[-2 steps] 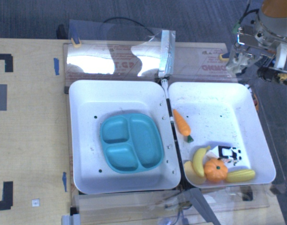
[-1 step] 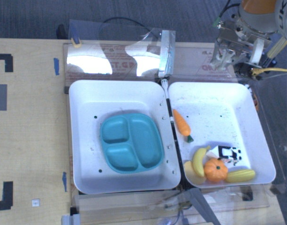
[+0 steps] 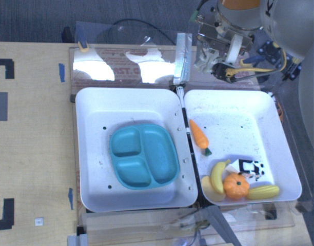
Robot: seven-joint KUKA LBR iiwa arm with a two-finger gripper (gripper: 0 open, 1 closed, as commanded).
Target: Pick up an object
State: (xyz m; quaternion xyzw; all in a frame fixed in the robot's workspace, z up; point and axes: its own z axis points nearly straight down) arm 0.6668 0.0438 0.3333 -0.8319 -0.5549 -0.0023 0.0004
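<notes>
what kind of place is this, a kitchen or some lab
Most likely a robotics lab bench, not a kitchen: a grey arm hangs over two white bins, with toy food like a carrot and taped markers.

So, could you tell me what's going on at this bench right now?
The robot arm's gripper hangs above the far edge of the right bin with nothing visibly in it. The toys lie in that bin: a carrot near the divider, and at the near side a banana, a small orange pumpkin, a yellow piece and a black-and-white toy. The left bin holds a teal divided tray.
</notes>
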